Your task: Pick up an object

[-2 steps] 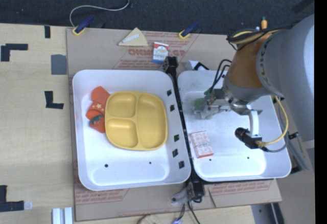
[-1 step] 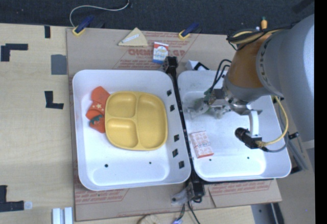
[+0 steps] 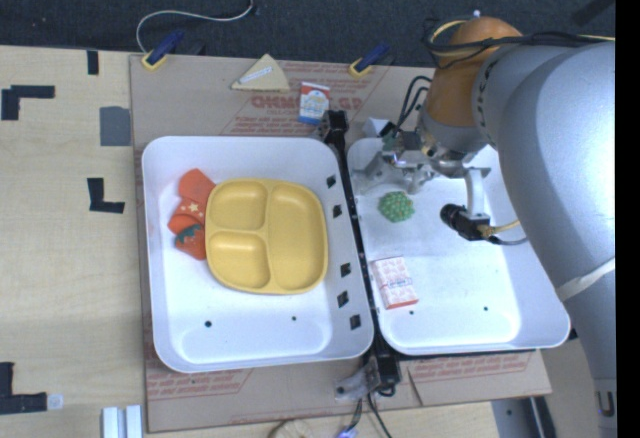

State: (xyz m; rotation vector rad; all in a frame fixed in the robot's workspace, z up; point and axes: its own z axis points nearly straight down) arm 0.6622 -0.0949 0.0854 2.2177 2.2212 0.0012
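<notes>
Two shallow white bins are set side by side on the bench. In the left bin [image 3: 180,326] a yellow divided plate [image 3: 268,234] is laid, its long axis running from upper left to lower right; an orange toy [image 3: 190,213] is tucked against the plate's left edge, touching it.

In the right bin [image 3: 500,321] a green bumpy ball [image 3: 397,207] is seen near the upper left corner, too round for any long axis to be told. A small white card with red print [image 3: 394,282] is laid flat nearer the front, its long axis running roughly front to back.

The gripper [image 3: 405,166] is held just above and beside the ball. How far it is opened cannot be told, and nothing is seen held in it.
</notes>
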